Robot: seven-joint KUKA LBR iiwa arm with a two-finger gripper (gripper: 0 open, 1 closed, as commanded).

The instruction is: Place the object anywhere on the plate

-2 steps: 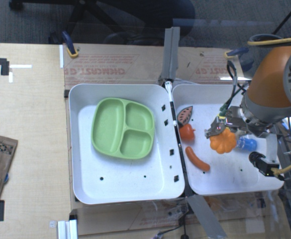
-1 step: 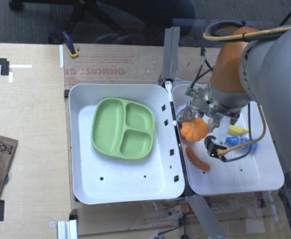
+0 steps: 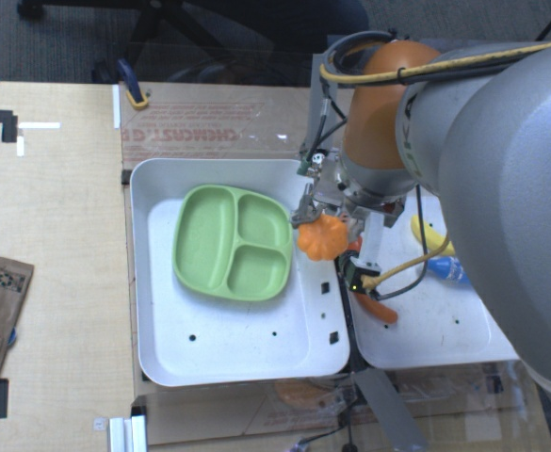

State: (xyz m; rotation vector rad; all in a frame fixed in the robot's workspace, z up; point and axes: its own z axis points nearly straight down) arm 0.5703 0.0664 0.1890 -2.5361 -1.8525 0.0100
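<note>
- The plate is pale green moulded plastic, a rounded rectangle with three compartments: one long section on its left, two smaller ones on its right. It lies flat on the floor of the left bin.
- The left bin is a shallow white tray with rounded corners and a smooth, matt floor marked by a few small dark holes below the plate.
- The object is a lumpy orange piece with a soft, rounded outline. It hangs just off the plate's right edge, above the seam where the two bins meet, apart from the plate's surface.
- The gripper sits directly over the object, its metal fingers closing down on the orange lump from above; it grasps the object.
- The arm, right of the plate, is smooth grey with a glossy orange band above the wrist, and a yellow cable runs along it.
- The right bin, beyond the plate's right side, holds a yellow item, a blue item and a red-orange elongated item, all partly hidden by the arm.
- Left of the plate, outside the bins, the bench is light wood-grain.
</note>
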